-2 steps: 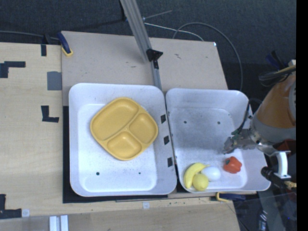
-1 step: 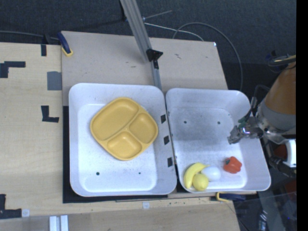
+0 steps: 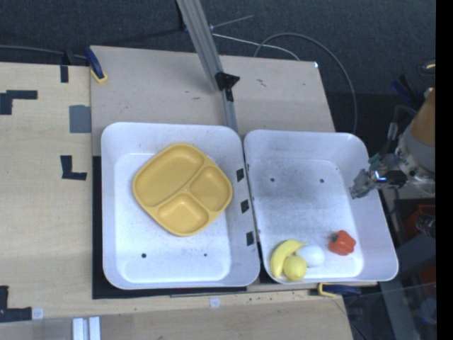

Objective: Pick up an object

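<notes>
Bins sit side by side on the bench (image 3: 170, 83), two shallow white ones, the left bin (image 3: 117, 261) and the right bin (image 3: 297, 147) touching along their inner edges. A yellow divided plate (image 3: 182, 188) lies in the left bin, toward its upper half, turned at a slant, its three compartments showing bare. In the right bin the small things are gathered in the near corner: a yellow banana (image 3: 282, 253) curves along the front edge, a lemon (image 3: 295, 268) rests against it, a white egg (image 3: 311, 255) touches both, and a red pepper (image 3: 342, 243) lies a little apart to their right, near the bin's side wall. The arm comes in from the right, and its end effector (image 3: 368, 181) hangs at the right rim of the right bin, well above the cluster in the picture and touching none of it. From here I cannot tell whether it is open or closed; it is dark, small and blurred. A slim metal pole (image 3: 202, 37) rises from the back of the bench between the bins.
</notes>
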`<state>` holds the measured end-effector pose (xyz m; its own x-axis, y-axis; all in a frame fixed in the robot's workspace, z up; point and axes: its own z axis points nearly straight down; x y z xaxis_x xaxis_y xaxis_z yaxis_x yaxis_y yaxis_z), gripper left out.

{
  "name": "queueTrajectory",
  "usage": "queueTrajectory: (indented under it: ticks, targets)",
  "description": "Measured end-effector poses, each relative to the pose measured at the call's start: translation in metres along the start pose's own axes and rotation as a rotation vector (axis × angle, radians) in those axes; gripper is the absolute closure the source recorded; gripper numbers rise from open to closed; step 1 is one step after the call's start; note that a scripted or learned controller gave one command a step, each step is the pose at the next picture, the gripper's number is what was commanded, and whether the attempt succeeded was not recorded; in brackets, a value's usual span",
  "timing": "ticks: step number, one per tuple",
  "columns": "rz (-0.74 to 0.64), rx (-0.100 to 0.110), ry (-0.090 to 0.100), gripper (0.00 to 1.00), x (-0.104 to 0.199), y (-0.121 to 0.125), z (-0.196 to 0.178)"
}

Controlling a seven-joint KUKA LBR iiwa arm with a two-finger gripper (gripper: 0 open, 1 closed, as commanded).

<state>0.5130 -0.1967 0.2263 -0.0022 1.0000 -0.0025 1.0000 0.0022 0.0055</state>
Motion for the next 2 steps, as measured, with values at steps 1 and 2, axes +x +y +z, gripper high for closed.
queueTrajectory:
  ticks: [1, 2]
  targets:
    - [0.0, 0.001, 0.0, 1.0, 0.0, 0.002, -0.047]
    - [-0.004, 0.007, 0.003, 1.0, 0.046, 0.017, -0.039]
